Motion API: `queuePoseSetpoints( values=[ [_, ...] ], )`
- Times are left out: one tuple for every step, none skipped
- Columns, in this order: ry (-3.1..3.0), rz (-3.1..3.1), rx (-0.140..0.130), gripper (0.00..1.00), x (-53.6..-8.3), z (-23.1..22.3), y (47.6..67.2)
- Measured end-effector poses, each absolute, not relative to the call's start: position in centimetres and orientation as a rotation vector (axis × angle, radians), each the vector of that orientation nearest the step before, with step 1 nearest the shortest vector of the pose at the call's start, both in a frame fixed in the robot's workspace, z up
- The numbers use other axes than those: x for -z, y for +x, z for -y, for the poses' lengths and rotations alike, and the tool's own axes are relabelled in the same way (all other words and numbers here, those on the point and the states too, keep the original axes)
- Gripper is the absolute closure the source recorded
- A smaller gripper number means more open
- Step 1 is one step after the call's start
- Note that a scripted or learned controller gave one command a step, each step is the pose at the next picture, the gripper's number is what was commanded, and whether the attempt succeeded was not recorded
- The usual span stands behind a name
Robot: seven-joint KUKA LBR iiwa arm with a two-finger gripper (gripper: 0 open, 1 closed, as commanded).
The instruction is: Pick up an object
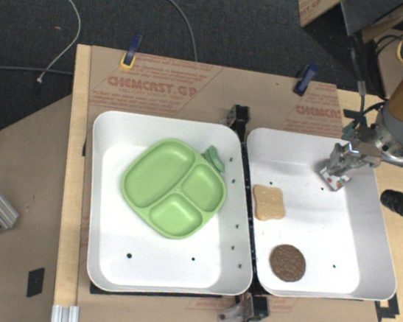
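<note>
Risk is a closure on air: the gripper [335, 175] sits over bare bin floor, nothing visibly between its fingers, with the toast slice [268, 202] and brown patty [288, 262] well apart from them.

Printed in red on the brown cardboard sheet [198, 82] under the two bins: "CHEMCAST GP", legible in the strip well to the left of the gripper [336, 174], just above the far bin's top edge. Repeated on the same sheet close above the gripper, at the top of the nearer bin, but only partly legible there. Fainter lines of smaller red print around both marks, too small to read. No other readable text, numbers or signs.
</note>
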State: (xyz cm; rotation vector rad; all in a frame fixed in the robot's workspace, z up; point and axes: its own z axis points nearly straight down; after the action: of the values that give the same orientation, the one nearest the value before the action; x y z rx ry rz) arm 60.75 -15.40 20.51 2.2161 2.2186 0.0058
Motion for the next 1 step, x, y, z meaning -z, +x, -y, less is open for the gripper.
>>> queuePoseSetpoints(
  values=[
    [2.215,-2.218,-0.007,1.0,-25.99,15.41,60.9]
  ],
)
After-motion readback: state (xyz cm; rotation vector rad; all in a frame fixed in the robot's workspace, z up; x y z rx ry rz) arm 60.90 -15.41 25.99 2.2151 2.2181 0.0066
